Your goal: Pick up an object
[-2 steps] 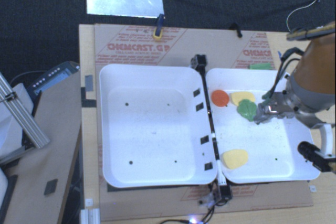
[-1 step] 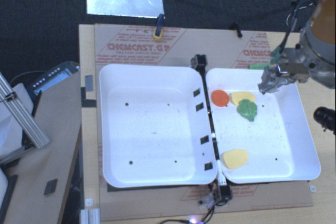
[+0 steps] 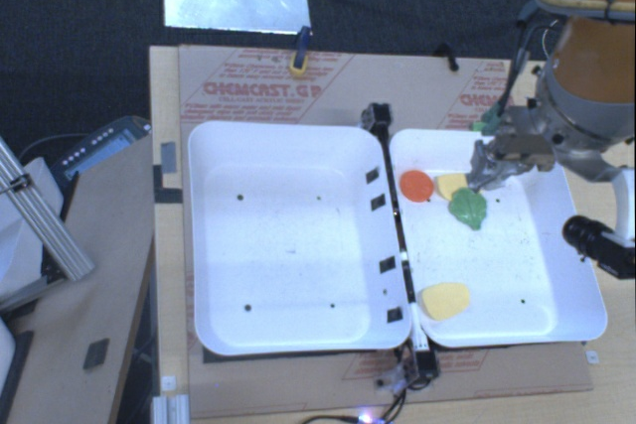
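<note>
Your grey arm with the orange band reaches in from the right, and its hand [image 3: 484,176] sits low in the right shallow white bin [image 3: 556,313], at the upper edge of a crumpled green object [image 3: 468,208]. You cannot tell whether the hand is open or closed. Just left of the green object lie a pale yellow piece [image 3: 450,185] and a round orange disc [image 3: 416,185]. A yellow oval object [image 3: 444,300] rests near the bin's front. The left white bin [image 3: 214,243] sits alongside. Behind the bins, the tabletop sheet [image 3: 328,89] reads "CHEMCAST GP" in red.
</note>
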`<action>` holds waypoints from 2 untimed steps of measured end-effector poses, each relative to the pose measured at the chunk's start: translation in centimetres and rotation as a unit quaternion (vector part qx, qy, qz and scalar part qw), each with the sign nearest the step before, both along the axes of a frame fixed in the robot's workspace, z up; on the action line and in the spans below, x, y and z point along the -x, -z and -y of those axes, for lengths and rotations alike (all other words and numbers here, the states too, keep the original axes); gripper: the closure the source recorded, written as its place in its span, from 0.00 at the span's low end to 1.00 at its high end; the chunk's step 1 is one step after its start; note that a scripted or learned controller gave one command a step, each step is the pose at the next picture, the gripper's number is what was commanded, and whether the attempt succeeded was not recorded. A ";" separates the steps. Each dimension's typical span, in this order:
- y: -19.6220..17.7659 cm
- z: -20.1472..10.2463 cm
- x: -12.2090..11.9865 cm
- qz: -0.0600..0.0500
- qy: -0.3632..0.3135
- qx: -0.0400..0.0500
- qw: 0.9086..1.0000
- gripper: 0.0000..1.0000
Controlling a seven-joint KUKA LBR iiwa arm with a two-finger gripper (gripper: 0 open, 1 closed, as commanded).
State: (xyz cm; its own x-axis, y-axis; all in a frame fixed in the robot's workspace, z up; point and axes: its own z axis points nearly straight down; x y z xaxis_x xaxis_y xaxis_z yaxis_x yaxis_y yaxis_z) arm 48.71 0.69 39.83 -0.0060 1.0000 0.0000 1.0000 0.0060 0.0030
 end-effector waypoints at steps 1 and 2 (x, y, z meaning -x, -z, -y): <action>-14.5 -6.3 0.0 0.008 -0.003 -0.002 1.000 1.00; 3.6 -12.6 0.2 -0.008 -0.002 0.001 1.000 1.00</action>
